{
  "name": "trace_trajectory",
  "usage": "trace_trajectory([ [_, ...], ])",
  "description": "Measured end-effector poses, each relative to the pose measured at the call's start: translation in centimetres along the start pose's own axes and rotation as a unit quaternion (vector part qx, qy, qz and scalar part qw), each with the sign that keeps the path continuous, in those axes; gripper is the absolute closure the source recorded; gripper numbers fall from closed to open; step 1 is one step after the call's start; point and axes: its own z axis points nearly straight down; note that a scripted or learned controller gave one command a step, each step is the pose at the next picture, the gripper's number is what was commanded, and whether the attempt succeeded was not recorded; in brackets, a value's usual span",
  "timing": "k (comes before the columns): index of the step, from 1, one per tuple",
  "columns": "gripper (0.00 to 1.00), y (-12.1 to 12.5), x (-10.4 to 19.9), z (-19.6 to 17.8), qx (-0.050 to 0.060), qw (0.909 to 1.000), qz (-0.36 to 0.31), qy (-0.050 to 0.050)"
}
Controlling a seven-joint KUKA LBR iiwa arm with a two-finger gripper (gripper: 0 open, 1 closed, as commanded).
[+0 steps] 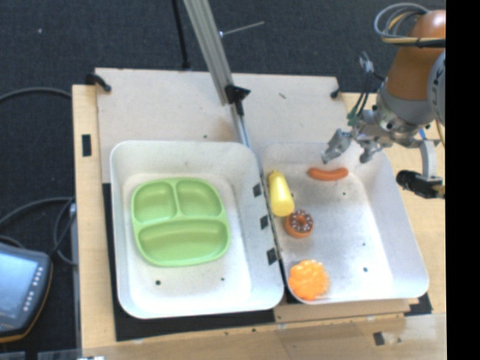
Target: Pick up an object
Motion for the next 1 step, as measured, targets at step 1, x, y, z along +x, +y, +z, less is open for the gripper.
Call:
trace_trajectory([
  [1,0.0,-8.04,0.44,4.82,0.004,1.0,0.005,0.002],
])
